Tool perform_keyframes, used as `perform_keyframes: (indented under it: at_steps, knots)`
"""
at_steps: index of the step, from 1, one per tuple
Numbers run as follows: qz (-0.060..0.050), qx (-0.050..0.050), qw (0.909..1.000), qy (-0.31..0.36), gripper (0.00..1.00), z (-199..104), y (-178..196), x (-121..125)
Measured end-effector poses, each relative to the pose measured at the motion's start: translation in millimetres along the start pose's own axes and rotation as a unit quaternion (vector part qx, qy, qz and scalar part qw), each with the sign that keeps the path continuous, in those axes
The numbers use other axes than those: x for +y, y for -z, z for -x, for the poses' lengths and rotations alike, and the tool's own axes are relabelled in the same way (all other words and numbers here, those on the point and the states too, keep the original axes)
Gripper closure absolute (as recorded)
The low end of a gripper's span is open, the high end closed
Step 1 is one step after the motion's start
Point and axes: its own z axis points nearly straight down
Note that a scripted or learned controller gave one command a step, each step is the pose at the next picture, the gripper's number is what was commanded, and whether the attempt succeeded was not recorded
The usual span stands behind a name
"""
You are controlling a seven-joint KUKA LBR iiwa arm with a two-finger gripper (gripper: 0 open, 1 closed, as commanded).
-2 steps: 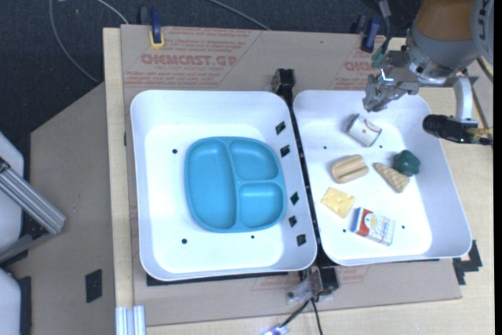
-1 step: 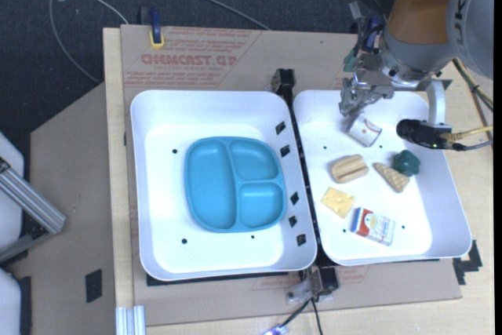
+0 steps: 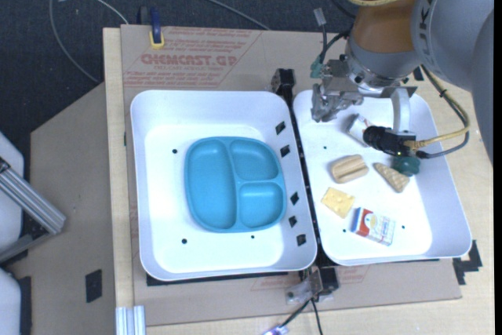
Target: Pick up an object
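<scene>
Gripper [image 3: 327, 107] low over right bin [image 3: 447, 208], far-left corner; jaws' state: cannot tell, nothing visibly held. Bread roll [image 3: 348, 168], cheese slice [image 3: 339, 202], wedge [image 3: 392, 175], small carton [image 3: 371, 226] lie mid-bin. Pick not yet done

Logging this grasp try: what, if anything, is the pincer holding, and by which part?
Nothing is visibly held. The pincer sits over the right bin's upper left corner, apart from the bread piece.
</scene>
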Motion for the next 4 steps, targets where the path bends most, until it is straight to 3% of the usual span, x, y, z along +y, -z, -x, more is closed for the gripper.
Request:
perform_keyframes:
  at_steps: [2,4]
  knots:
    - [0.0,0.0,1.0,-0.001,1.0,-84.6,3.8,-32.1]
    - [0.0,-0.001,1.0,-0.003,1.0,-87.9,-12.1,-34.1]
